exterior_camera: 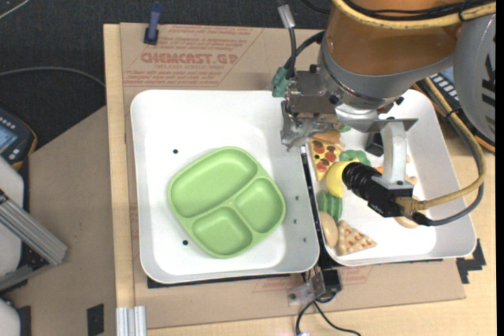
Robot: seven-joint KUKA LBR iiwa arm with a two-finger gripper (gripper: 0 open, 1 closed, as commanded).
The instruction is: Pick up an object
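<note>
Descent over the right bin (453, 236), by my judgement: the end effector (339, 134) hangs low at centre right of the frame, above a heap of toy food (335, 185). Whether it is released or clenched, I cannot tell. The green divided plate (227, 201) lies alone in the left bin (157, 122). Next: settle on one piece.

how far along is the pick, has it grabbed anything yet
Early stage. Done: the arm has reached over the right bin, low above the pile of toy food there, including a pizza slice. In hand: nothing can be seen held; the end effector is hidden among the clutter. Left: grasp an item and lift it. The green tray lies untouched in the left bin.
</note>
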